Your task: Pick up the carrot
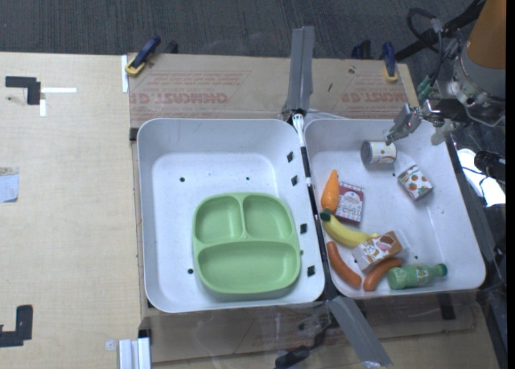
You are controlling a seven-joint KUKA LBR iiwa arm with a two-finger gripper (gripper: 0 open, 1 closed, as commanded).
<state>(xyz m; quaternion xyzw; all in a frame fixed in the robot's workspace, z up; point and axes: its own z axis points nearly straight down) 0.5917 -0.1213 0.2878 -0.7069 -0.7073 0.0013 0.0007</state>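
The carrot (330, 190) is small and orange, lying on end near the left wall of the right bin (459, 223), just left of a pink box (350, 202). My gripper (402, 128) hangs over the bin's back right part, directly above and right of a grey can (376, 153). It is well to the upper right of the carrot and apart from it. Nothing is seen held in it.
A yellow banana (348, 232), two sausages (344, 267), a brown packet (378, 248), a green bottle (416, 276) and a strawberry carton (414, 182) share the right bin. The left bin (161, 198) holds a green divided plate (244, 243).
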